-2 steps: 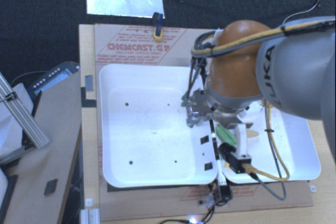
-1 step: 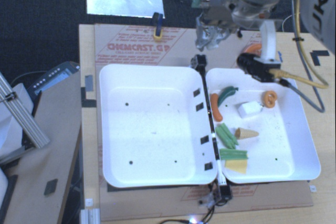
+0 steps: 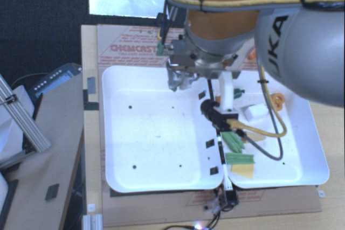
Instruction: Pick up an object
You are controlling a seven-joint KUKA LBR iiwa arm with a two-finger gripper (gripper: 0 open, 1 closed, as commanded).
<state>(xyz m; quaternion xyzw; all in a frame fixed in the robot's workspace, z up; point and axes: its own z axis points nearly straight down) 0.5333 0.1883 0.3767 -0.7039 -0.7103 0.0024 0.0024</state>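
gripper [image 3: 179,80] above left bin [image 3: 151,134], open-or-closed unreadable | white block [image 3: 255,112], right bin [image 3: 294,161]: likely light, rigid | pinch across narrow sides

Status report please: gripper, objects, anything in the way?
Gripper above left bin, far side. Green strips, yellow piece, white block in right bin. Arm hides part.

Down in the right-hand white bin [image 3: 312,169], near its 7 o'clock corner, a flat green rectangular strip [image 3: 239,158] lies level. A pale yellow wedge [image 3: 245,171] touches it at its 6 o'clock. A darker green ribbed stick [image 3: 233,141] slants just beside the strip at 11 o'clock. Further toward 12 sits a small white block [image 3: 255,112], and an orange ring [image 3: 277,101] lies flat at its 2 o'clock.
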